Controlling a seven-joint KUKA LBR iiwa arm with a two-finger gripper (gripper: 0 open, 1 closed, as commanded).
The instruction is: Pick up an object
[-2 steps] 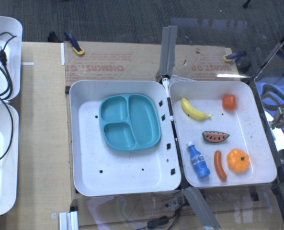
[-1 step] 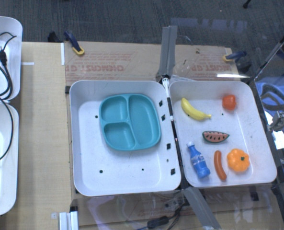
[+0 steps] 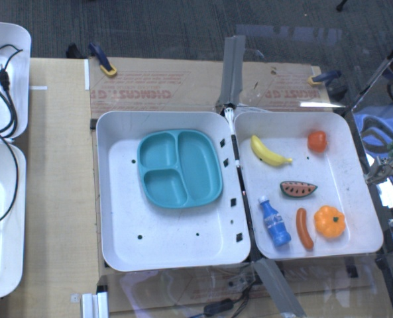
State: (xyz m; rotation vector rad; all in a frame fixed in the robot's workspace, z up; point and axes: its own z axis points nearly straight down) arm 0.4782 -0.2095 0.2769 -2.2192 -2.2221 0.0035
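The left bin (image 3: 110, 197) holds a teal plate (image 3: 181, 167) with three compartments, which lies flat in the upper middle of the bin. The right bin (image 3: 342, 177) stands just beside it, on the side where the arm reaches in, and it holds six toy objects that could be picked up. A yellow banana (image 3: 269, 152) lies near its upper left corner. Below the banana lies a blue bottle (image 3: 274, 223). A watermelon slice (image 3: 298, 189) sits in the middle. A red sausage (image 3: 304, 228) lies between the bottle and an orange pumpkin (image 3: 330, 222), very close to the pumpkin. A red tomato (image 3: 317, 141) sits near the far wall, well apart from the pumpkin.
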